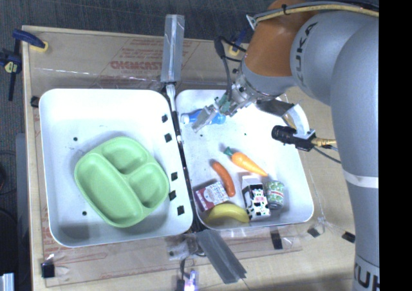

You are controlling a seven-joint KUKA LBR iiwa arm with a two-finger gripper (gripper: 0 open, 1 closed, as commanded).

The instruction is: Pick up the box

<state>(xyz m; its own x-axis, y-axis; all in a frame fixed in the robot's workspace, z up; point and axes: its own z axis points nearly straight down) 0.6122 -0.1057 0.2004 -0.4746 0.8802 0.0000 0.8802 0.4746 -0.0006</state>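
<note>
Bench w/ two white bins. Box (257,198), the cow-print carton, sits untouched at front of right bin (293,174) by banana (226,214). Pincer (205,118) well apart near back; can't tell its state. Pick not started.

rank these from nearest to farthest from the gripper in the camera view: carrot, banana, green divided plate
From the gripper, at the far end of the right bin:
1. Carrot, mid right bin, just toward the camera from the gripper.
2. Green divided plate, in the left bin, across the divider.
3. Banana, against the right bin's near wall.
Plate and banana are close; the plate's edge looks nearer.
</note>
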